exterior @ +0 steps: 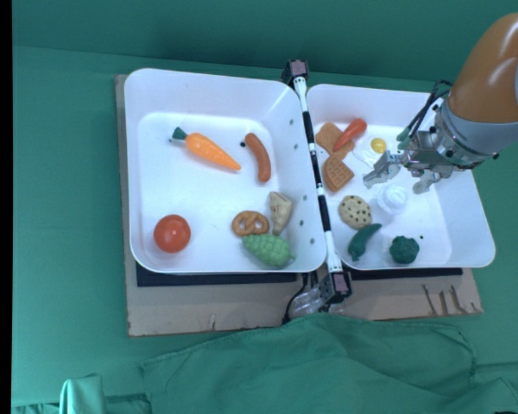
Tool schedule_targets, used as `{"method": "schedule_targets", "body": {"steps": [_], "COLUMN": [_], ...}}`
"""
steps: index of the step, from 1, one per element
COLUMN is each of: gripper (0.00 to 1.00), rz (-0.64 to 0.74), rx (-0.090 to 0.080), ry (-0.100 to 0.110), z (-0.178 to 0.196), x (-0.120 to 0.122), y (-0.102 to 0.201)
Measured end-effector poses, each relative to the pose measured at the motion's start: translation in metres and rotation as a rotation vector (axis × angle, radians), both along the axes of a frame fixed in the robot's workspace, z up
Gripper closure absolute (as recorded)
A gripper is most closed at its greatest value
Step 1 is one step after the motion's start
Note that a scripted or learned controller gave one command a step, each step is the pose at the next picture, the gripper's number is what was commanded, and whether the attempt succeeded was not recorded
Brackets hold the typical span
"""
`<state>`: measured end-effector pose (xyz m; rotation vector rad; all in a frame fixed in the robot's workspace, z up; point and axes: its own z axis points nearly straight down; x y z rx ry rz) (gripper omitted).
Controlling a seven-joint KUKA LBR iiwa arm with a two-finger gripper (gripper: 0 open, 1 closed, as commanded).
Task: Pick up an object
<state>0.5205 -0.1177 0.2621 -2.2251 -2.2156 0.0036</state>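
Presently the gripper (403,169) hangs over the right bin (466,231), reached in from the right under the grey wrist and orange band; two metal fingers (382,171) show, spread somewhat apart, with nothing visible between them; how wide the gap truly is cannot be judged from this slant. One fingertip lies just beside a white object (392,199) and above it in the view; whether they touch cannot be told.

Contents of the right bin: a waffle (337,173) and a second brown square piece (330,137) near the divider; a red chilli (350,133) tilted beside them; a small yellow piece (378,145) near the gripper; a spotted cookie (355,211); a dark green pepper-like item (363,241); a broccoli floret (404,249) near the front wall.

Contents of the left bin (155,89): a carrot (206,149) lying at a slant; a sausage (259,157); a tomato (172,233); a pretzel (249,223); a pale wedge (280,210) touching or just beside the pretzel; a knobbly green fruit (268,249) at the front.

Both bins rest on brown board (198,317) over green cloth (60,231).
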Motion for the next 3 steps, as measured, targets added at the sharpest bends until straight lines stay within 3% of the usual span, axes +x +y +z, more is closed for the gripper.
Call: {"method": "schedule_targets", "body": {"steps": [1,2,3], "gripper": [0.00,0.00,1.00], "rz": [-0.001,0.002,-0.001], "rx": [0.000,0.003,-0.001], "ry": [0.001,-0.013,-0.030], "z": [-0.054,-0.077,-0.061], "x": [-0.009,-0.006,-0.002], "y": [-0.005,-0.005,-0.006]}}
